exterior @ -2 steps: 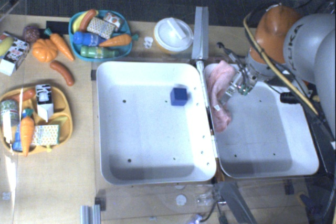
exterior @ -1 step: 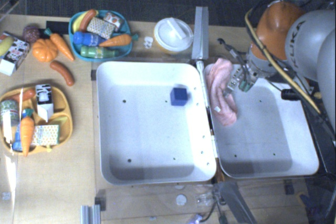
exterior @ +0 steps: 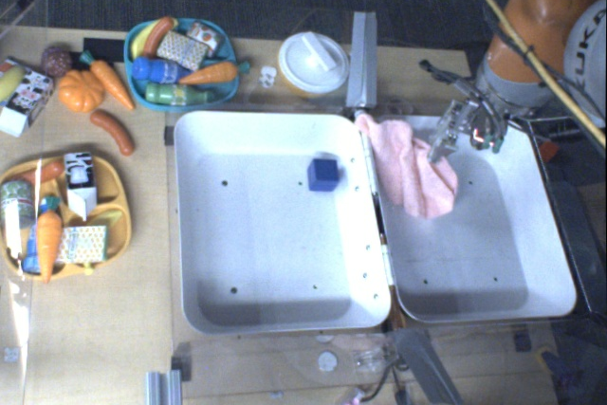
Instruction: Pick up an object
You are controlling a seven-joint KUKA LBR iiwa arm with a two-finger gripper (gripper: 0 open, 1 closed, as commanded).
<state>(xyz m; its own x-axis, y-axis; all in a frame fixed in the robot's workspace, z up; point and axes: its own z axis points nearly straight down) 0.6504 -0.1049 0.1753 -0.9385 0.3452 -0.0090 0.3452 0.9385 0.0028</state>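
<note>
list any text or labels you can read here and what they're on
"UK", part of a cut-off logo, on the arm at the right edge.
Printed food boxes in the blue bowl, on the yellow plate and at the left edge: too small and blurred to read.

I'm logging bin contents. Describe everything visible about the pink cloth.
The pink cloth looks like soft fabric, crumpled and folded into a long lump. It lies in the right bin, along its left wall, with its upper end draped up onto the rim near the divider. The claw is at its upper right edge, seemingly touching it.
</note>
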